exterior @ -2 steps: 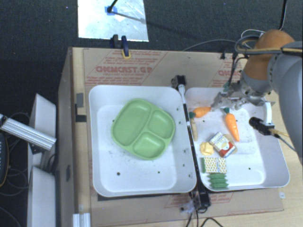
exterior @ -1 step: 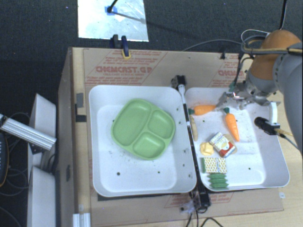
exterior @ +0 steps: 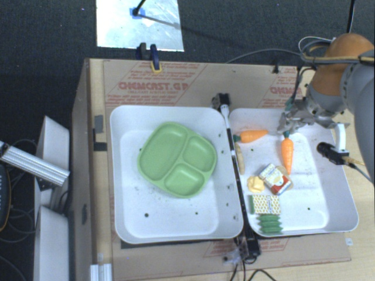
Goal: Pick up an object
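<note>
In the right bin, toward its far wall, the gripper hangs on the grey arm, which reaches in over the bin's right rim. Whether the gripper is open or closed cannot be told from this slant, and nothing can be seen held in it.

Just under the gripper, in the far half of the right bin, the long carrot lies lengthwise, its green top pointing at the gripper and very close to it; whether the two touch cannot be told. The short carrot lies crosswise in the right bin's far corner on the side of the left bin, its tip pointing toward the long carrot, with a small gap between them.

At the middle of the right bin sits a red and white box, tilted, just beside the long carrot's tip. A yellow piece touches the box on the side of the dividing wall. Nearer the right bin's front wall lies a green and white packet, and in front of that a green bundle just beside the front rim.

Beside the right bin, the left bin holds a green plate with three sections, near its middle. Both bins rest on a brown desk.
</note>
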`<state>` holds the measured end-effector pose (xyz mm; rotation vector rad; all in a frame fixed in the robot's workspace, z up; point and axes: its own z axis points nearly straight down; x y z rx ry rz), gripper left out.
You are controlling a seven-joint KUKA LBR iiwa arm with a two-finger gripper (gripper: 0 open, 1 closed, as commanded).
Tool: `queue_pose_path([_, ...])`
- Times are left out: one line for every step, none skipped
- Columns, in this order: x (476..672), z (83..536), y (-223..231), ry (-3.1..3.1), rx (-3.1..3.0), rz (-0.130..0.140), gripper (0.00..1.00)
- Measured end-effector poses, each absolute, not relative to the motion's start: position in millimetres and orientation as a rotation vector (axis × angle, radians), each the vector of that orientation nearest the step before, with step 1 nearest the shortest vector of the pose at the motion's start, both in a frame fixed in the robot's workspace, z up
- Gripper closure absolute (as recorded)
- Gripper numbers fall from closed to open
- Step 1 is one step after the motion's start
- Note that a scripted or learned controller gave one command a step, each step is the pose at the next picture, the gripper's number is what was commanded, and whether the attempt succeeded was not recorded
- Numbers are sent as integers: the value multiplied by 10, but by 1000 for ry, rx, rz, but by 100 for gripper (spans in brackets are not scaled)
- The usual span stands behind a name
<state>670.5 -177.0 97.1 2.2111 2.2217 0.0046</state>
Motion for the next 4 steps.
queue_pose_path([6704,969,-1770,2223,2211,4,0])
queue_pose_path([6498,844,-1222,2227,2215,2,0])
queue_pose_path([6646,818,-939,2238,2225,-21,0])
queue_pose_path([6654,825,-1229,2235,2226,-15,0])
